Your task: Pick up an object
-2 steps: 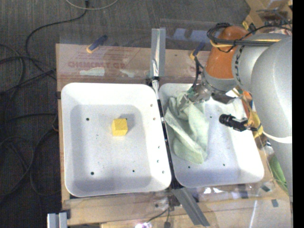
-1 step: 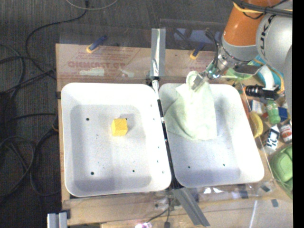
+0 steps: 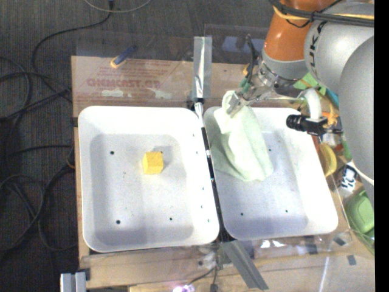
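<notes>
The pincer (image 3: pixel 234 102) sits over the far left corner of the right bin (image 3: pixel 304 221), and a pale green cloth (image 3: pixel 246 145) hangs from it: the cloth's top edge appears pinched between the fingers, so the pincer looks clamped on the cloth, though at this angle the fingertips are partly hidden by the fabric and I would not swear to how deep the bite is. The rest of the cloth trails down and to the near side, its lower end resting on the bin floor.

The main risk is a shallow grip. If only a thin fold is caught, the weight of the dangling cloth could pull it free as the arm rises. The cloth also drapes close to the wall shared by the two bins, so a lift that drifts left could drag it over that rim and snag it or let it drop into the other bin.

The right bin holds only this cloth. The left bin (image 3: pixel 97 224) holds a small yellow block (image 3: pixel 153 162), lying near its middle, well apart from the pincer. Both bins rest side by side on the surface (image 3: pixel 134 78).
</notes>
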Robot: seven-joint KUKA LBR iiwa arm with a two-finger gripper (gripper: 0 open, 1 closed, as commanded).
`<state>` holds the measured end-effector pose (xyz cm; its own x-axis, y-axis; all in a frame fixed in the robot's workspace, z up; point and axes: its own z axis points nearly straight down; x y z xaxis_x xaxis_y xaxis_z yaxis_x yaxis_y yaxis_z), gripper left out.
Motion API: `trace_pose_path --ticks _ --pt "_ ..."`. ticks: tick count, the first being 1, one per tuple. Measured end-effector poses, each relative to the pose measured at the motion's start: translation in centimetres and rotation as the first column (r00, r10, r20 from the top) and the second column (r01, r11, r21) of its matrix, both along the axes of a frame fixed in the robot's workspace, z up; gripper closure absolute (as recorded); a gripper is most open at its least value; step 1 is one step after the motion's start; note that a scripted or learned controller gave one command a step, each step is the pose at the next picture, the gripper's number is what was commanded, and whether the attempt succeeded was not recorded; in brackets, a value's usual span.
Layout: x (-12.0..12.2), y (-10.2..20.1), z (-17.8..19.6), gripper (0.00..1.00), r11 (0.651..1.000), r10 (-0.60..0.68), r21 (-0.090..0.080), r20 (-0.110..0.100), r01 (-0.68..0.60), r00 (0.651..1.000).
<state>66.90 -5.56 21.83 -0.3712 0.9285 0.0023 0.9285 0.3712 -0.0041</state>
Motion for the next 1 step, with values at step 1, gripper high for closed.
trace_pose_path --ticks 1 --pt "-0.03 2.69 -0.31 1.0 0.992 -0.128 -0.001 -0.001 0.128 0.992"
